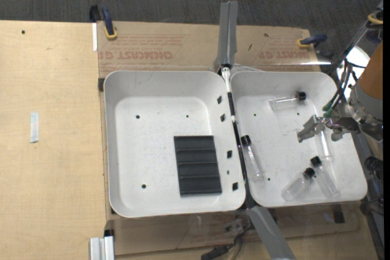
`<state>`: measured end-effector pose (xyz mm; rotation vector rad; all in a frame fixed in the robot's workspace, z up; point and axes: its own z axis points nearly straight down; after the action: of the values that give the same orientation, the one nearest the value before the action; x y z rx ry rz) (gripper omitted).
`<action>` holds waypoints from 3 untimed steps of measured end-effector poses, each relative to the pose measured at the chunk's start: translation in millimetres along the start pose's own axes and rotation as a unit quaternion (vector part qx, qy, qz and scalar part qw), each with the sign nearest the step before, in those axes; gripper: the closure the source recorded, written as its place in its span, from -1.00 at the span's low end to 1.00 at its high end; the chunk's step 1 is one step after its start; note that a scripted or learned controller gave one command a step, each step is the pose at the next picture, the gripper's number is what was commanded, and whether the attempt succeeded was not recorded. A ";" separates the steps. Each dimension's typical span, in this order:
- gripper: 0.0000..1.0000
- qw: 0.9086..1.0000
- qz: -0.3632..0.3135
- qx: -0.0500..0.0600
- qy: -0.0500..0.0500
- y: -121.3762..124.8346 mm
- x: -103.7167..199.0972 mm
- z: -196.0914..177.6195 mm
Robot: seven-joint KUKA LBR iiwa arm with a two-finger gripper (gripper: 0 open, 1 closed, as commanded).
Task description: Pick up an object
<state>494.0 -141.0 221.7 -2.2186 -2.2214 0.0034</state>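
My gripper hangs over the right side of the right bin, reaching in from the right. Its fingers stand apart, so it is open. A clear tube lies on the bin floor with its upper end under the gap between the fingers; I cannot tell whether they touch it. Other clear tubes with black caps lie in this bin: one at the back, one along the left wall, and two at the front right. A black ridged block lies in the left bin.
A grey divider bar runs between the two bins at the back. Clamps hold the cardboard sheet under the bins. Cables and arm parts crowd the right edge.
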 end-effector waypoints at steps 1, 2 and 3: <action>-1.00 1.000 -0.009 0.000 0.000 -17.1 -26.6 84.2; -1.00 1.000 -0.003 -0.001 0.002 29.5 -77.6 104.7; -1.00 1.000 -0.014 0.002 0.006 -15.9 -74.0 131.5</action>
<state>477.7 -215.0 90.3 -2.1792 -2.2440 -0.0069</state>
